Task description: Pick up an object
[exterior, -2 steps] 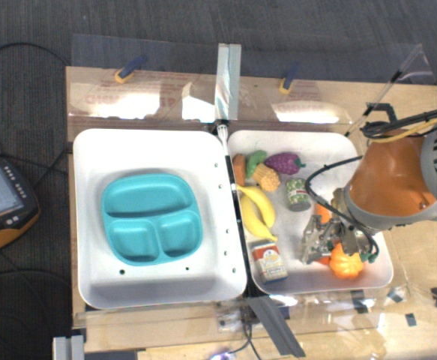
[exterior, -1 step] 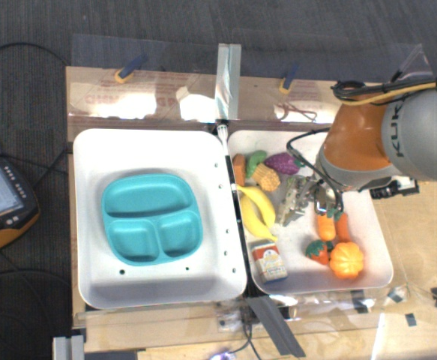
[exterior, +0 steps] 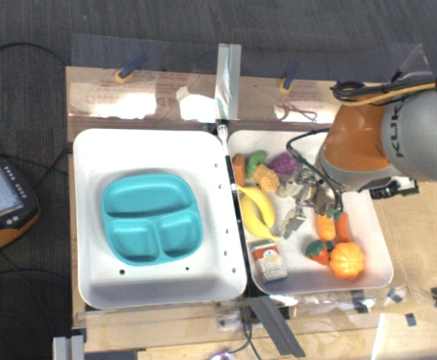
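The right bin (exterior: 375, 235) holds toy food. A yellow banana (exterior: 256, 210) lies at its left side, with a small carton (exterior: 268, 262) below it. Near the back sit a green vegetable (exterior: 256, 158), a corn piece (exterior: 267, 175), an orange carrot (exterior: 238, 168) and purple grapes (exterior: 284, 163). At the front right lie an orange pumpkin (exterior: 346, 259), a red tomato (exterior: 317, 250) and an orange carrot (exterior: 327, 226). My gripper (exterior: 300, 208) hangs low over the middle of this bin, between the banana and the carrot. Nothing visible sits between its fingers.
The left bin (exterior: 91, 268) carries a teal divided tray (exterior: 152, 217). A metal post (exterior: 228, 81) stands at the back between the bins. A handheld pendant (exterior: 1, 199) with a cable lies on the floor at the far left.
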Motion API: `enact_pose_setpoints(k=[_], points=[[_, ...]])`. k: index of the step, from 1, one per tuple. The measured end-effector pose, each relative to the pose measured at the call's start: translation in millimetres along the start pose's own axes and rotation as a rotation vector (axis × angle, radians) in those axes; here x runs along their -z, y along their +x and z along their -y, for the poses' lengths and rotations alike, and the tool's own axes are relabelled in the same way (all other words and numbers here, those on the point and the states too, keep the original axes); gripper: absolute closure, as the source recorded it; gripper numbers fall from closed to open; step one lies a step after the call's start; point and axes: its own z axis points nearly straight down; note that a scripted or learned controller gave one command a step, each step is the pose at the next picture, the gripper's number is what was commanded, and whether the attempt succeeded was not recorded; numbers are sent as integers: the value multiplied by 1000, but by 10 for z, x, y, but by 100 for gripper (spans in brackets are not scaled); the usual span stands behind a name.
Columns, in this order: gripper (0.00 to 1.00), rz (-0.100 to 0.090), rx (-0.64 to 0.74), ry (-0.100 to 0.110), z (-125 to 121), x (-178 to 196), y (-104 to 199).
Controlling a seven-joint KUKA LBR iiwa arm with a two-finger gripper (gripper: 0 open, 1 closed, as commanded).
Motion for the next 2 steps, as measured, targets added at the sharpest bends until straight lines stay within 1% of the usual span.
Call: enact_pose_setpoints(k=[1, 2], points=[[0, -3, -19, -2, 137, -19, -548], [0, -1, -188, -2, 555, -4, -6]])
